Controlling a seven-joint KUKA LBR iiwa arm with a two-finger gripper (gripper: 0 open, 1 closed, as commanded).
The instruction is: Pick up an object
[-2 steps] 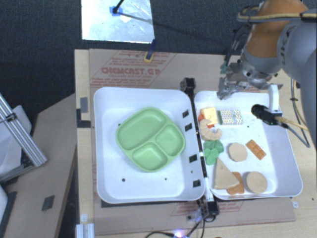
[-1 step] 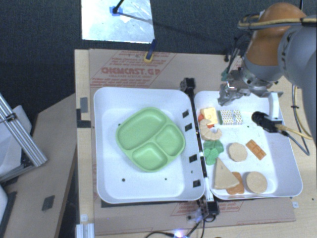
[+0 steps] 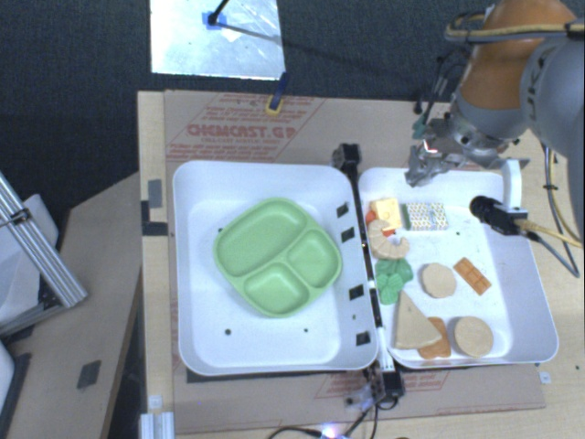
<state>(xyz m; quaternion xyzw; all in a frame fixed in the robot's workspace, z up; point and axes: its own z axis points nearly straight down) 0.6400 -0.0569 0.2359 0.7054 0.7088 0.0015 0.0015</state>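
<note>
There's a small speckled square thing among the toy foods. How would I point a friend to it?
Look at the right white bin, the one crowded with toy food. Go to its far end, just below the pincer, and find the speckled square lying flat beside the yellow block. It is the only piece with a dotted grey pattern; its neighbours are plain yellow, orange, tan or green.

- The arm [image 3: 539,71] is grey, with rounded, smooth segments.
- A bulbous orange band [image 3: 512,35] sits above the wrist.
- Thin dark and yellowish cables [image 3: 512,30] loop across the orange band.
- The end effector [image 3: 422,170] is small, metallic grey, with dark fittings.
</note>
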